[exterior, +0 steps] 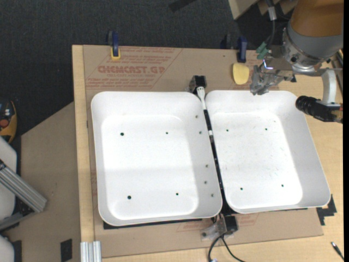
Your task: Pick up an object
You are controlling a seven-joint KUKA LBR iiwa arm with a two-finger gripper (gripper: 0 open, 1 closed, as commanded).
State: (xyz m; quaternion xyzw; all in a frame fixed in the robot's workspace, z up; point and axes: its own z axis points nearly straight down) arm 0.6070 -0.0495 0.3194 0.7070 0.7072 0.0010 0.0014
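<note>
jaws [260, 86] over the right bin's [305, 162] far rim, can't tell if open | yellow object [240, 73] just left, on the worktop [142, 64]

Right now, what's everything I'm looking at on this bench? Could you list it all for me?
Bins: two, white, shallow, side by side, the left one and the right one.
Board: one, tan with red lettering, lying under both bins.
Yellow object: one, pale yellow, on the board just behind the right bin's back rim.
Clamps: two, blue, at the board's back edge, one on the left and one on the right.
Black strip: one, running between the two bins.
Metal rail: one, grey, at the left edge, off the board.
Arm: one, grey with an orange band, top right.
Hand: one, metal, above the right bin's back rim, beside the yellow object.
</note>
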